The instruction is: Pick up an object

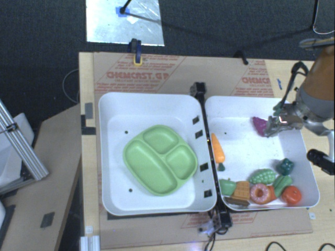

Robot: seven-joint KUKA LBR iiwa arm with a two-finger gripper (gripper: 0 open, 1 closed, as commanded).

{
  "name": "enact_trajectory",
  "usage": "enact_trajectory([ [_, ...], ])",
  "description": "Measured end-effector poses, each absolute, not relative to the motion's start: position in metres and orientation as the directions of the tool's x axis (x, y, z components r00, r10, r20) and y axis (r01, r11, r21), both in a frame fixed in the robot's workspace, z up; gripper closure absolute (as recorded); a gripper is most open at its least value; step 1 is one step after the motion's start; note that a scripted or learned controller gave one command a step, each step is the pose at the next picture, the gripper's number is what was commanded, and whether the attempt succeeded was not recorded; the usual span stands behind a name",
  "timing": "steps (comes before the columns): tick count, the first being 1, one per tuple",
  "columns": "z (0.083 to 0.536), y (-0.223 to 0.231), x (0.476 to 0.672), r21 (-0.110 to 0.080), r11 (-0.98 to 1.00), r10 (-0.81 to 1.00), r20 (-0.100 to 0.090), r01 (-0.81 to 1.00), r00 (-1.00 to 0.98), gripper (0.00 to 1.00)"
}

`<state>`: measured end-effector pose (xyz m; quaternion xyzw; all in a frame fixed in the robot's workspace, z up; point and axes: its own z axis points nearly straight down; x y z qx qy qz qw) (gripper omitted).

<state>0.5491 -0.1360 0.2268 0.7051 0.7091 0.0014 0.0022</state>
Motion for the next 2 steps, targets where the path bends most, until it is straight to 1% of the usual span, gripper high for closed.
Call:
enact_trajectory([
  [1,0.217,-0.085,0.557,0.002,0.007,1.0,0.0,1.0,-0.007,1.0],
  [2,0.215,-0.026,0.555,0.001,0.009,1.0,0.001,1.0,-0.009,1.0],
])
